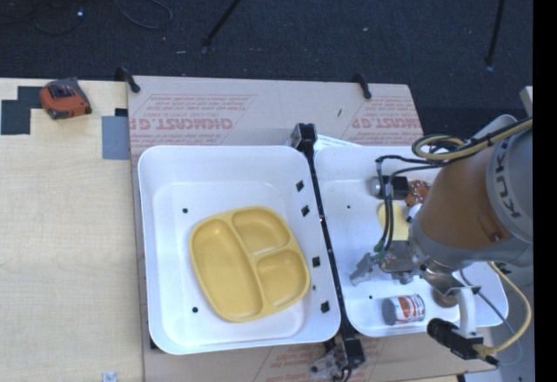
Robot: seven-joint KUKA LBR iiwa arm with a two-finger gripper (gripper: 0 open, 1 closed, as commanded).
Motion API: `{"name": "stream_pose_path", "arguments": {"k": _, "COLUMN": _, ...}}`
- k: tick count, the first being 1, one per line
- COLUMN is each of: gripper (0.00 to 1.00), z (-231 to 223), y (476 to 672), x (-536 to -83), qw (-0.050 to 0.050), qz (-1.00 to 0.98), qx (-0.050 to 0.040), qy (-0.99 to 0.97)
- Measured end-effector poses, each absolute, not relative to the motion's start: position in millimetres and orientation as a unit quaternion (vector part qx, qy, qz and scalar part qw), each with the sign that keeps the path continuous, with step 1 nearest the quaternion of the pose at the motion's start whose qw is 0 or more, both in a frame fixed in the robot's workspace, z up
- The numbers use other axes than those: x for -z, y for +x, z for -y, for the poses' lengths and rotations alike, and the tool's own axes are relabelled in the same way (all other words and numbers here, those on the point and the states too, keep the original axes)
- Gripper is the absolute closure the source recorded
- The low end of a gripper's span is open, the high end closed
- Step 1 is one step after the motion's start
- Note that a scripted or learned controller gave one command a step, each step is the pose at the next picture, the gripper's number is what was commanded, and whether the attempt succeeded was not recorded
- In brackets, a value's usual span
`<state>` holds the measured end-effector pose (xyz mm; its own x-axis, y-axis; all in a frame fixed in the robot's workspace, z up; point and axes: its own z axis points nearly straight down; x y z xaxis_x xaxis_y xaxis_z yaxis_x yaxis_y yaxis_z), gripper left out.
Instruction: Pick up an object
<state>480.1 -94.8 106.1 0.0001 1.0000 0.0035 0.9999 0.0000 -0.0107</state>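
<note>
My gripper (372, 267) is low over the right bin (352, 176), near its left-centre, under the grey arm with its orange band (466, 197). A small can (403, 309) with a red and white label lies on its side just right of and below the gripper, apart from it. A yellow object (388, 217) lies just above the gripper, partly hidden by the wrist. A small brown-orange thing (419, 191) sits further back, next to the arm. The arm hides much of the bin's right half.
The left bin (161, 197) holds a yellow three-compartment plate (248, 263). A black divider rail (318, 224) runs between the bins. Cardboard lies under both bins, and an orange tape measure (65, 98) sits on the wooden bench at far left.
</note>
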Motion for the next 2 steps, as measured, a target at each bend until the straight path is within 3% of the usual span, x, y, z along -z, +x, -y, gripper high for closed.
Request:
{"name": "stream_pose_path", "arguments": {"k": 1, "gripper": 0.0, "z": 94, "y": 479.7, "x": -85, "qw": 0.003, "qz": 0.707, "qx": -0.0015, "qy": -0.707}}
{"name": "stream_pose_path", "arguments": {"k": 2, "gripper": 1.0, "z": 97, "y": 480.3, "x": -96, "qw": 0.002, "qz": 0.705, "qx": -0.0021, "qy": -0.709}}
